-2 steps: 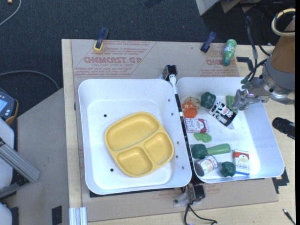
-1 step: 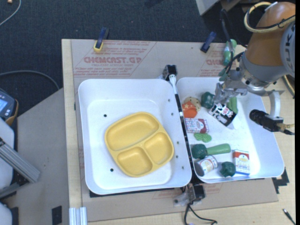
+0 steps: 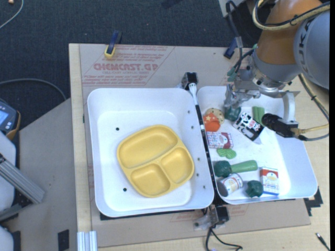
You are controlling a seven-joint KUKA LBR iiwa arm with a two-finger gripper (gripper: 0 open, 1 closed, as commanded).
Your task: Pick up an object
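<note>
Card (image 3: 247, 124), black & white, lies tilted in your right bin (image 3: 293, 156) near its back, just beside the pincer (image 3: 233, 109), which hangs low over that bin's back-left part; can't tell its state. W/ the card: green block (image 3: 258, 113), orange toy (image 3: 212, 121), packet (image 3: 218, 139), green bottle (image 3: 236, 167), can (image 3: 232, 183), red carton (image 3: 270, 180). Left bin (image 3: 104, 109) has a yellow divided tray (image 3: 155, 160). Both bins sit on the surface (image 3: 131, 67).
</note>
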